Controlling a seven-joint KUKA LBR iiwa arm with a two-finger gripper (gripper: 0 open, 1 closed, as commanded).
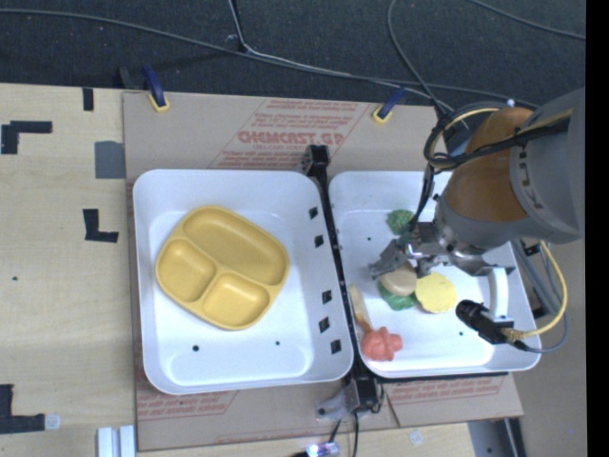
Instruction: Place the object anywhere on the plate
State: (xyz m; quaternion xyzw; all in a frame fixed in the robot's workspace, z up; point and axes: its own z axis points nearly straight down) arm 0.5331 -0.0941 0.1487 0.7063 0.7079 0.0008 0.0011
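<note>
Cardboard-topped bench [276, 136]: yellow three-compartment plastic plate [222, 266] in left white bin [152, 284]; gripper [398, 261], grip state indiscernible, over crowded toy foods [414, 288], risking a mis-grab

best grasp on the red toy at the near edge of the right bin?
Judging by this view, take the red toy across its narrower middle, coming straight down from above. It lies low and flat on the right bin floor, apart from the yellow piece, with free space on both sides; the tan stick beside it leaves less room on that side.
</note>
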